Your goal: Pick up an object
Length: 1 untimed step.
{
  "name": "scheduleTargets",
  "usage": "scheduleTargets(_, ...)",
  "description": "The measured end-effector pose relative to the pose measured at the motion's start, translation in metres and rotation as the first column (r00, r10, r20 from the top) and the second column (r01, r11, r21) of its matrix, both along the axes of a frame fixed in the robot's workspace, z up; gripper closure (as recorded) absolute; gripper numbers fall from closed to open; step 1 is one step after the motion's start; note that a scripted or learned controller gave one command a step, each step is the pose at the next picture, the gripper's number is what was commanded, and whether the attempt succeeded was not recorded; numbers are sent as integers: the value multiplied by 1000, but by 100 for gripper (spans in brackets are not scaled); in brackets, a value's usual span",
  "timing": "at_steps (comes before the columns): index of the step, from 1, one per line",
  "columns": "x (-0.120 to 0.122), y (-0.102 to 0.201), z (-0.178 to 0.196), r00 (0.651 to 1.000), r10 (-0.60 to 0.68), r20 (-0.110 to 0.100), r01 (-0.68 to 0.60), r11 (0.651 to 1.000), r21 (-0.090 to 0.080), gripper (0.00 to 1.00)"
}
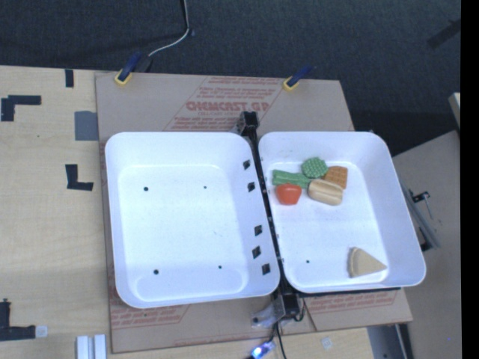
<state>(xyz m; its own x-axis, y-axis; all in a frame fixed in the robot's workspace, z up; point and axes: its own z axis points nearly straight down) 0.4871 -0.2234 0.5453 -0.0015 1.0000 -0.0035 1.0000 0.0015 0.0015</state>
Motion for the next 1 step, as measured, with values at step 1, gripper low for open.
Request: scheduleTargets(1, 1, 0, 10, 1000, 1, 1, -1, 1000, -1, 100)
